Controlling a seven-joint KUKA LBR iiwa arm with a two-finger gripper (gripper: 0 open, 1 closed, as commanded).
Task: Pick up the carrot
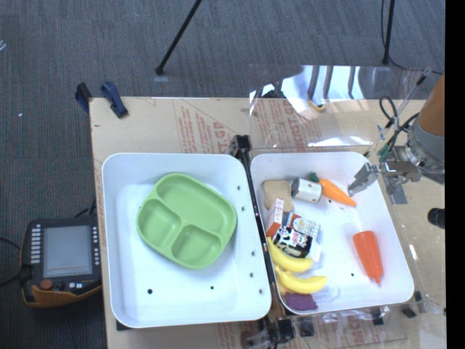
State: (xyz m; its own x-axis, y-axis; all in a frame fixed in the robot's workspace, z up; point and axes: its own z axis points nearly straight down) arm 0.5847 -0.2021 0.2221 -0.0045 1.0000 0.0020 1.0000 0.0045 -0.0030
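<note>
A small orange carrot (336,191) with a green top lies in the right bin (398,227), near its back middle. Its tip points right. My gripper (379,187) hovers at the bin's back right edge, just right of the carrot's tip. Its fingers (361,179) stand open with nothing between them. A larger orange, cone-shaped item (369,256) lies alone on the right side of the same bin.
Left of the carrot are a small white canister (307,189) and a tan piece (275,191). A black-and-white carton (296,235), two bananas (294,262) and a purple item (301,302) lie toward the front. The left bin (123,282) holds a green divided plate (187,220).
</note>
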